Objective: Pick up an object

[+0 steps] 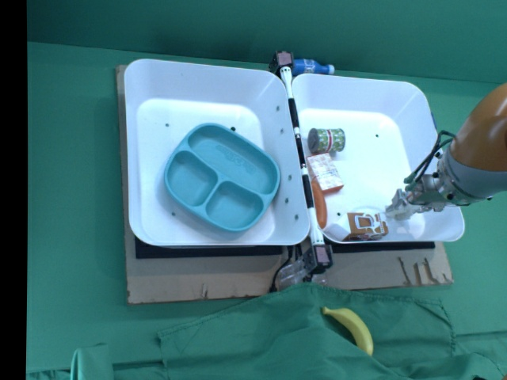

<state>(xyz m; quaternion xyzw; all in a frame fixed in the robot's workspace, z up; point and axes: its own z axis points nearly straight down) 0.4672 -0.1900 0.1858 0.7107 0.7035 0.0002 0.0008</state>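
Note:
In the right bin (412, 101) lie a small green-labelled can (326, 139), a pink and white packet (325, 172), an orange carrot-like stick (320, 205) along the left wall, and a clear packet with an orange label (366, 224) at the front. My gripper (398, 209) hangs low at the bin's front right, just right of the orange-labelled packet. Nothing shows between its fingers. The left bin (146, 85) holds a teal divided plate (222, 177).
A blue bottle (310, 67) lies behind the bins at the divider. A yellow banana (353, 326) rests on green cloth in front of the bench. Cardboard (198, 279) lies under both bins. The arm's orange band (487, 129) overhangs the right bin's right edge.

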